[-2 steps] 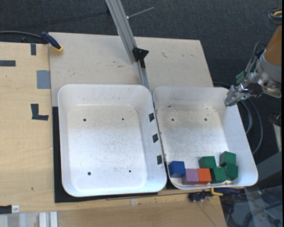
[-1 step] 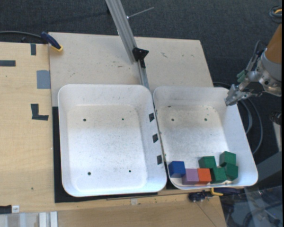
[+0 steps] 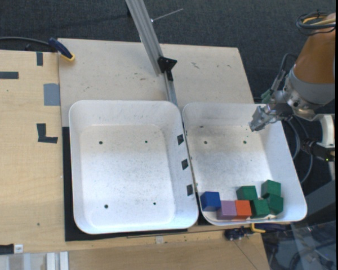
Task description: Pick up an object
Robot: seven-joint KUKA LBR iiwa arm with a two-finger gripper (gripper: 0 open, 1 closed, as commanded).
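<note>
While the tabletop (image 3: 135, 75) carries both white bins side by side, you'll see the left bin (image 3: 127, 165) beside the right bin (image 3: 236, 162), their rims touching. Your arm (image 3: 315, 66) reaches in from the right, its gripper (image 3: 260, 118) hanging over the right bin's upper right edge; whether the fingers are apart or together, you cannot tell. Small blocks cluster at that bin's near edge: green blocks (image 3: 262, 198), then a blue block (image 3: 210, 200), purple block (image 3: 228, 208) and orange block (image 3: 243, 208).

Table (image 3: 214, 72): two bins side by side, touching. Left bin (image 3: 79, 151). Right bin (image 3: 225, 151): cluster of blocks (image 3: 245, 202) along near edge, toward near right corner.
</note>
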